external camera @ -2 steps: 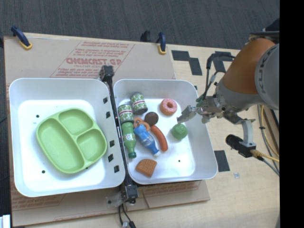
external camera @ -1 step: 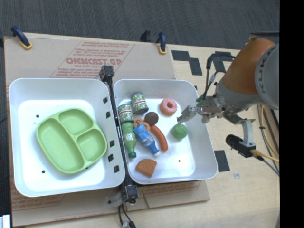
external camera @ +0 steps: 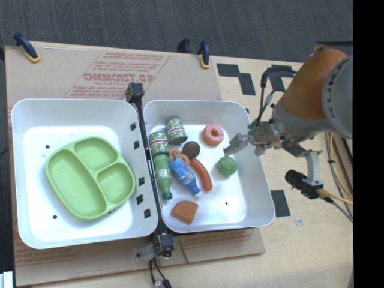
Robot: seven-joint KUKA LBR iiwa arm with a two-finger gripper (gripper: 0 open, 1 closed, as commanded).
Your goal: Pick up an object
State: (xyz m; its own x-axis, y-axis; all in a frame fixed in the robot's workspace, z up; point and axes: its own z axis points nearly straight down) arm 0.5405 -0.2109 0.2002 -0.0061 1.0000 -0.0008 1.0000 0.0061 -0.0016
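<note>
Nearest the lower edge of the camera view, a brown waffle-textured toy piece (external camera: 185, 211) is seen lying alone on the floor of the right-hand shallow white bin (external camera: 257, 204). Just beyond it a cluster is gathered: a green toy bottle (external camera: 162, 177) is laid along the divider side, a blue toy bottle (external camera: 184, 177) rests beside it, and an orange-red toy sausage (external camera: 201, 174) lies touching the blue one. A round green toy vegetable (external camera: 227, 165) is placed a little apart, toward the bin's right wall. Farther up, a dark brown rounded toy (external camera: 191, 149), a pink ring doughnut (external camera: 212, 135) and two small green-labelled cans (external camera: 167, 134) are found. In the left-hand white bin (external camera: 30, 116) a pale green divided plastic tray (external camera: 90, 176) is held. The two-finger gripper (external camera: 237, 143) is carried over the right bin's right side, between the doughnut and the green vegetable, just above the latter; nothing is seen between its fingers, and whether they are spread wide or drawn together cannot be told from this slant. The grey arm with its orange band (external camera: 312, 89) is extended in from the right. It is judged that the task is barely begun: no object is lifted, all rest on the bin floor, and descent, closing and raising are left to be done.
</note>
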